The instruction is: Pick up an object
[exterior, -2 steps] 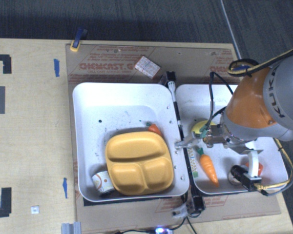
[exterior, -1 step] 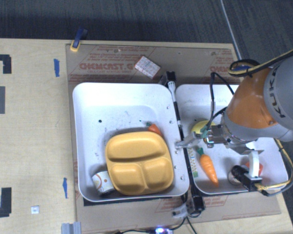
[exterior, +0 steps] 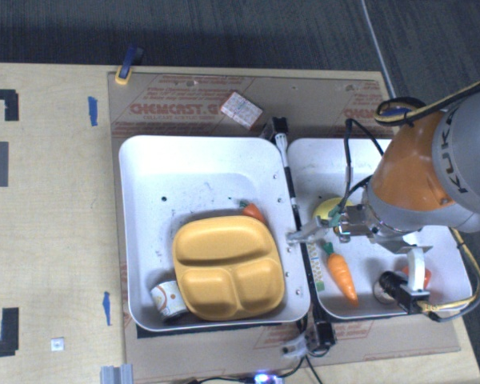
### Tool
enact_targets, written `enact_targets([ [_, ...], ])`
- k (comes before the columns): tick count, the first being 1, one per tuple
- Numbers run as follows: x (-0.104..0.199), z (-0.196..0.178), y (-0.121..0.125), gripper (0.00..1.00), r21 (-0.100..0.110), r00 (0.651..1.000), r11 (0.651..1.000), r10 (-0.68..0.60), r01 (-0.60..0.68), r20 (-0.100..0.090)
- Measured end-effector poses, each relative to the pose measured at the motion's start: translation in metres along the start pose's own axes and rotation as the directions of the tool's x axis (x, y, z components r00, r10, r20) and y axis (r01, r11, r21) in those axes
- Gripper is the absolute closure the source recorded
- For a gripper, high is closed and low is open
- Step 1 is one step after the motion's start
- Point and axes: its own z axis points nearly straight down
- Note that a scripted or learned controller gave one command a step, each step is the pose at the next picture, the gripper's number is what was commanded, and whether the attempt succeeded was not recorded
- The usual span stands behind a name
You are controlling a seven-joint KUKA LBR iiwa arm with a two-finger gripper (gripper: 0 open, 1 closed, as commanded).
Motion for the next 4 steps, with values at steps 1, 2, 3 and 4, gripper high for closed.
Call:
enact_targets([
  [1,-0.0013,0.0006,-0.0002,0.00,-0.001,1.000,1.000,0.000,0.000,0.001],
  [2,-0.0022,0.0011,-0.0004,0.00,-0.002,1.000,1.000,0.001,-0.001,0.002],
  [3,-0.0032,0.0015,-0.0006,0.00,-0.003,1.000,1.000,0.002,-0.002,0.003],
  [4,-0.0033,0.0016,-0.0006,0.00,-0.003,1.000,1.000,0.002,-0.002,0.003],
])
